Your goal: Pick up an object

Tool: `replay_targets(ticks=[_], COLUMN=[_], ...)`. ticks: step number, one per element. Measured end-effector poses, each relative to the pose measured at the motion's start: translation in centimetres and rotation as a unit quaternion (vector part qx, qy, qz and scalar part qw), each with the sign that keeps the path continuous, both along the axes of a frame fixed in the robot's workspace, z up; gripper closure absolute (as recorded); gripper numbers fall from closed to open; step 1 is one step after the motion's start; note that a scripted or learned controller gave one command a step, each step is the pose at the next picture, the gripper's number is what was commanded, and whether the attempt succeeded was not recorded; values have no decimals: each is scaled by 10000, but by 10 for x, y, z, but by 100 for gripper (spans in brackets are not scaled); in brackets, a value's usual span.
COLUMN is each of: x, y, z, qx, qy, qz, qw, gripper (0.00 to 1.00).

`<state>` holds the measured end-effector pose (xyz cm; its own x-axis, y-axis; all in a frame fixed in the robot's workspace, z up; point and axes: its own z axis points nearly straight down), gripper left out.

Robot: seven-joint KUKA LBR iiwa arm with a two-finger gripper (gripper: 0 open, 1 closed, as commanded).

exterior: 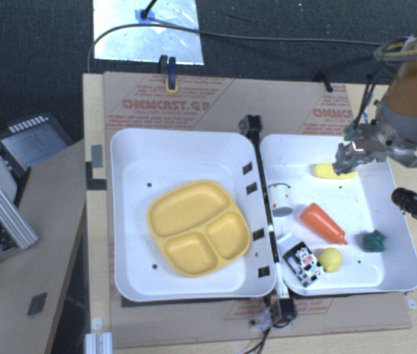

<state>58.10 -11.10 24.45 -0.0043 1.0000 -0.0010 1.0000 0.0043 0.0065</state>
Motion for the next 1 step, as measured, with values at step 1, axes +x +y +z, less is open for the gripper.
replay_targets(ticks=[1], x=[8], y=[57], z=[6], qx=[13], qy=[16], qz=[27], qw=[10000], gripper=[100])
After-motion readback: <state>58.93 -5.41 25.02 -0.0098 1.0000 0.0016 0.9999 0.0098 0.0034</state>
